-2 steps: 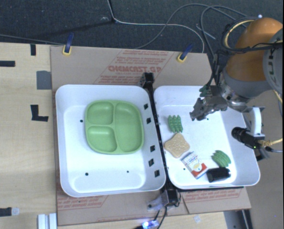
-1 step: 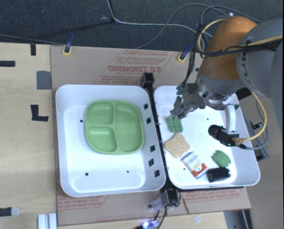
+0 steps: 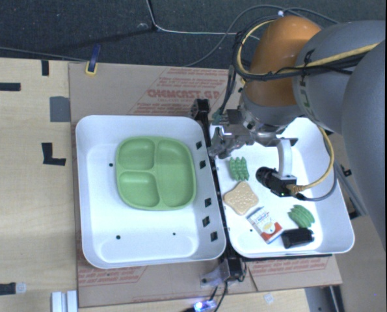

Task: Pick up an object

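Observation:
My gripper (image 3: 227, 140) hangs low over the far left corner of the right bin (image 3: 336, 236), close to the wall between the two bins. Just in front of it lies a small green ridged piece (image 3: 239, 169). A tan cracker-like square (image 3: 240, 198) lies nearer the front. A red and white packet (image 3: 266, 225), a green leafy piece (image 3: 302, 214) and a black block (image 3: 297, 238) sit along the bin's front. Nothing shows between the gripper's tips.
The left bin (image 3: 95, 239) holds a green divided plate (image 3: 157, 173). A black part (image 3: 271, 178) on a yellow cable (image 3: 323, 177) hangs from the arm over the middle of the right bin. The orange band and grey arm cover the bin's far right.

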Motion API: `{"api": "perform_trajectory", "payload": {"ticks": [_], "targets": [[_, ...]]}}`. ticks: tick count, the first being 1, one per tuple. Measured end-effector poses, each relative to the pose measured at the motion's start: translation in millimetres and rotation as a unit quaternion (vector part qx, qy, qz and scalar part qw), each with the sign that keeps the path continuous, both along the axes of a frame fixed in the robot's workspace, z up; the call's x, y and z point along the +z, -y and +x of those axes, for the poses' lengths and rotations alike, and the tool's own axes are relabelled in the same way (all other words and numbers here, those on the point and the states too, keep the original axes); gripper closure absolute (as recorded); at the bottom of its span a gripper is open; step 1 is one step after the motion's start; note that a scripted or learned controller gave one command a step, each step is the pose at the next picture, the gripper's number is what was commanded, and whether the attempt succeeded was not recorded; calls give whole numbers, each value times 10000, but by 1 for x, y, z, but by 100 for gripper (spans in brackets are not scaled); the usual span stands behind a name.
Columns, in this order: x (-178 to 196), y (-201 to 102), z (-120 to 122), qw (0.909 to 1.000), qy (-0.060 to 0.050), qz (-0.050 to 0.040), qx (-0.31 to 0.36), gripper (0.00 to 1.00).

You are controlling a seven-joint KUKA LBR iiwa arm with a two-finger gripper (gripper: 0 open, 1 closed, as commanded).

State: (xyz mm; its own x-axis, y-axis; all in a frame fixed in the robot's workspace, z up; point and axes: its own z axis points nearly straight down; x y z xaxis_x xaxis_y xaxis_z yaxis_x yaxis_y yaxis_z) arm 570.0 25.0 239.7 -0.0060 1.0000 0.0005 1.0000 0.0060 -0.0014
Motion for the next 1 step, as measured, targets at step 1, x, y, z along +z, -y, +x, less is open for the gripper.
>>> {"api": "perform_trajectory", "payload": {"ticks": [1], "targets": [[-12, -55, 19, 10000, 2, -6, -1, 100]]}}
